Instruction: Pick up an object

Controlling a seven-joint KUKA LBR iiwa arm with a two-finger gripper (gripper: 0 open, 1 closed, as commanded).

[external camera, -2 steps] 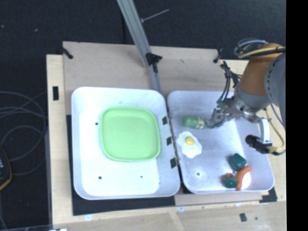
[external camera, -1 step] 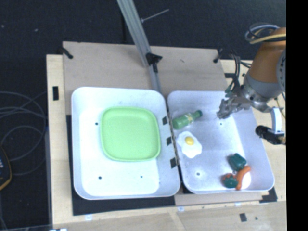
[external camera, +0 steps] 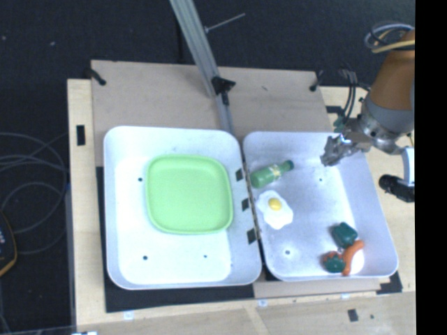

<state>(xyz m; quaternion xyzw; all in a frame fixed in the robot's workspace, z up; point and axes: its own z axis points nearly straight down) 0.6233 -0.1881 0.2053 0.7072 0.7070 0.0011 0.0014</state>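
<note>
Presently the gripper (external camera: 334, 150) hangs at the upper right of the frame, above the top edge of the right bin (external camera: 363, 187); nothing sits between its tips, and whether they are spread or pressed together cannot be told at this size. Candidates for pickup all lie in that bin. A green bottle (external camera: 270, 174), smooth and cylindrical, lies on its side at upper left of the bin, near the divider. Just below it rests a toy fried egg (external camera: 274, 211), flat, white, with a domed yellow yolk. Lower right, three small items cluster against the wall: a dark green block (external camera: 343, 233), a carrot (external camera: 354, 255) and a further small piece (external camera: 332, 262), red and green. The left bin (external camera: 126, 187) bears a pale green plate (external camera: 188, 193), square with rounded corners. Judged nearest the gripper is the bottle; its round body may roll when pinched.
</note>
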